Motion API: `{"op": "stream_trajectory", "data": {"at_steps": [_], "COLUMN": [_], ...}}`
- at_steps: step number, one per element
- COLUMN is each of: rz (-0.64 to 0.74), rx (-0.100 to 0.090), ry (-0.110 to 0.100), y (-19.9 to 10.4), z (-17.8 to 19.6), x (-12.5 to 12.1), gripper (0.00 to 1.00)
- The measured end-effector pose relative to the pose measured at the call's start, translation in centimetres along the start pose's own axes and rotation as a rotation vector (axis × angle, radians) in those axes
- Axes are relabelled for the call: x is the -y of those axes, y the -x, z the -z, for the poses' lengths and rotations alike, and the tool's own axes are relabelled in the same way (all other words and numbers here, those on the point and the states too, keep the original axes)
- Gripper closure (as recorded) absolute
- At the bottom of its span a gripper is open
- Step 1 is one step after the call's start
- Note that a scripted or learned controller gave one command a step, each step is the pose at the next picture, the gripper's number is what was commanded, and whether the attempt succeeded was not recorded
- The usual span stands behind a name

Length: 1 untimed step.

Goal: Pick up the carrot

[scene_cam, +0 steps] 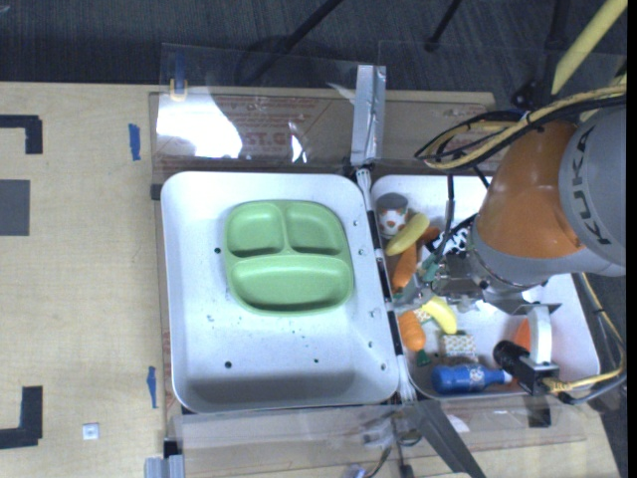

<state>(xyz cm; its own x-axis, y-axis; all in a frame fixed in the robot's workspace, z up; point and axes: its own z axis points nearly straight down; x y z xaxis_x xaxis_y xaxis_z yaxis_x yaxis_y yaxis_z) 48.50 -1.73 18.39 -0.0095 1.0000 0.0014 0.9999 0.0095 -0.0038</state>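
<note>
Robot fingers [438, 285] low in the right bin, grip state unclear.
Carrot [403, 267] lies just left of them, long axis running away from the camera.

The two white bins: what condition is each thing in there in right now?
Green plate: lies flat in the left bin, right way up, nothing on it.
Banana: lies in the right bin, near its far end.
Carrot: lies in the right bin, no grip on it.
Blue bottle: lies on its side.
Claw: hangs low over the right bin's clutter.
</note>
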Motion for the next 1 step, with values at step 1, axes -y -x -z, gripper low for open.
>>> {"op": "stream_trajectory", "data": {"at_steps": [1], "rz": [-0.055], "rx": [0.0], "ry": [-0.001], "y": [-1.77], "z": [0.0], "x": [0.57], "gripper": [0.0]}}
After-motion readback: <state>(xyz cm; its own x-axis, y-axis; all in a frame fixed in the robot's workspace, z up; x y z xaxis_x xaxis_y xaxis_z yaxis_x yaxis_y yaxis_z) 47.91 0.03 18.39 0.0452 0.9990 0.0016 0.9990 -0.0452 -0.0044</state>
